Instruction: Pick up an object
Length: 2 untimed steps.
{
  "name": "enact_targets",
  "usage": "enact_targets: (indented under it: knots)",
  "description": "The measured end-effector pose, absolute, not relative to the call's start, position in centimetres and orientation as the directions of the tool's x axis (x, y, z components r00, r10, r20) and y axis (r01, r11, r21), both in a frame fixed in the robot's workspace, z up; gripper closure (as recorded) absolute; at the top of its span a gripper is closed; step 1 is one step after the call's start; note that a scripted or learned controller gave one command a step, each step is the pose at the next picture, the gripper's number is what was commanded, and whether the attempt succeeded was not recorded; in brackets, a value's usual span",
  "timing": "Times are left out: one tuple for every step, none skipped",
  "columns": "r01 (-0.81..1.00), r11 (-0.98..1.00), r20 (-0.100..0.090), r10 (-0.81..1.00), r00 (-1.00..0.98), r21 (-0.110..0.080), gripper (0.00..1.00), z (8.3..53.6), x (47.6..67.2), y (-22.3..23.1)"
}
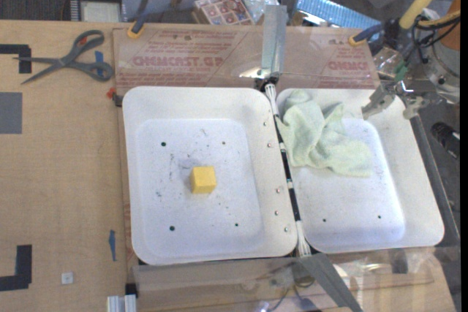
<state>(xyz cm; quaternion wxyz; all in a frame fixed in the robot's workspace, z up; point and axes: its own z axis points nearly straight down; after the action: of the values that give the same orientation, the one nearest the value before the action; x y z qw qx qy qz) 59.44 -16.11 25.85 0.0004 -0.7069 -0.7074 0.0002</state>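
1. Since nothing is up off the bench yet, I'd call this the very start of the pick: the approach, before any descent. Going left to right, first thing out on the wooden bench top is a pair of scissors (73, 58) with grey handles, well apart from both bins and not really part of the job.

2. Next is the left bin (146, 109), shallow and white, a bit scuffed with dark specks. Sitting in it, slightly below the middle, is a small yellow block (204, 180). It's alone in there with open floor all around it, so my guess is it's the easiest target.

3. Then the right bin (420, 223), touching the left one along the centre seam. Its upper left part holds a crumpled pale green cloth (322, 139), bunched up against the wall by the seam and spreading toward the middle.

4. Far right, the gripper (387, 100) hangs over the upper right rim of the right bin, just beside the cloth's far edge and not touching it. It's small and cluttered with cables there, so I honestly cannot tell how wide it's set. Nothing visible in it.

5. What the next move calls for, as I see it: pick a target. The cloth is near, so a short slide left and a drop onto a raised fold. The block means crossing the seam, well apart from where the arm is now.
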Motion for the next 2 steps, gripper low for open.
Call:
enact_targets:
  knots:
    - [1.0, 0.001, -0.001, 1.0, -0.001, 0.002, 1.0, 26.9, 59.5, -16.2]
    - [0.935, -0.355, 0.0, 0.935, 0.355, -0.004, 1.0, 17.8, 60.9, -19.3]
